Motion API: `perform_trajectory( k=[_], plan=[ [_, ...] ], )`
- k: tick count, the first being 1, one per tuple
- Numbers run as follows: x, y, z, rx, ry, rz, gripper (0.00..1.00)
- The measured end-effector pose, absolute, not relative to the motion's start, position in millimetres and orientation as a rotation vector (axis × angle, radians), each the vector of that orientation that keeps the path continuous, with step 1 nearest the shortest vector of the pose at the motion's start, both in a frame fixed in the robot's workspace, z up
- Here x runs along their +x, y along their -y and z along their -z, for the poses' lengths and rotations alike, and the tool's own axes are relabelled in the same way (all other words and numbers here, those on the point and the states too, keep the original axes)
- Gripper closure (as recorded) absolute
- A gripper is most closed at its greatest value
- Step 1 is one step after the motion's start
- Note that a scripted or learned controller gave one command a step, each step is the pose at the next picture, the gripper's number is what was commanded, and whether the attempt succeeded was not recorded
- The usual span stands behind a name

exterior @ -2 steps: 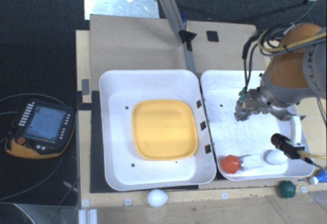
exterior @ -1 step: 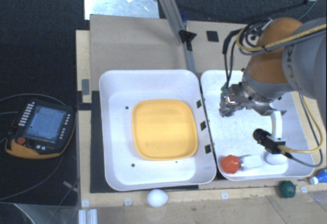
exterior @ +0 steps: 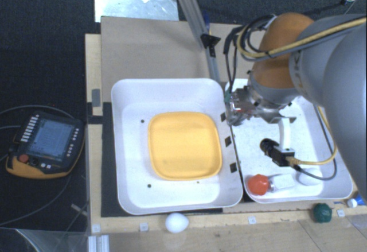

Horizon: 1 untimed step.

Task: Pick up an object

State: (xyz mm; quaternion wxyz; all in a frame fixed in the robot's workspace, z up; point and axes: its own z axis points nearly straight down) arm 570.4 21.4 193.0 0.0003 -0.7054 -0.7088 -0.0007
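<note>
Glossy white bins (exterior: pixel 123 130): rounded-sq yellow plate (exterior: pixel 184 144) in L; tool (exterior: pixel 234 112) state unclear.

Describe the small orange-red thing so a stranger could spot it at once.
Take the white bin on the view's right, under the arm. In its near corner, beside the wall next to the other bin, lies a small round orange-red thing. The green ball and white ball lie outside the bins, on the bench.

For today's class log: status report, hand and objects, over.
Hand at left edge of right bin. Red ball in its bottom-left corner, untouched. Yellow plate in left bin, nothing blocking.
</note>
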Motion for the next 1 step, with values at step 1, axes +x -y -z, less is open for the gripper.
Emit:
perform_trajectory(
  k=[1],
  plan=[
    [582.5,-61.7,-201.1,-2.217,2.226,0.003,1.0]
  ],
)
